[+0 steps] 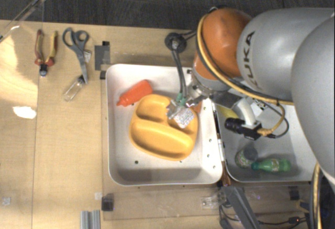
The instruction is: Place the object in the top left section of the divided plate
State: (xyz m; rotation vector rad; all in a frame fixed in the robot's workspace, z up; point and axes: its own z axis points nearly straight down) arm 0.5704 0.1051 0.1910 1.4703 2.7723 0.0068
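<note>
I read "KUKA" on the arm [272,50] above my claw [182,113], whose grip I cannot tell, hovering over the yellow divided plate [159,136], an orange carrot [134,92] just left, bin wall [213,134] close right.

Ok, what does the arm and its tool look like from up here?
The arm is bulky, rounded and glossy grey, with dark KUKA lettering and an orange band above the wrist. Yellow and black cables loop around it. The tool is small and metallic.
</note>
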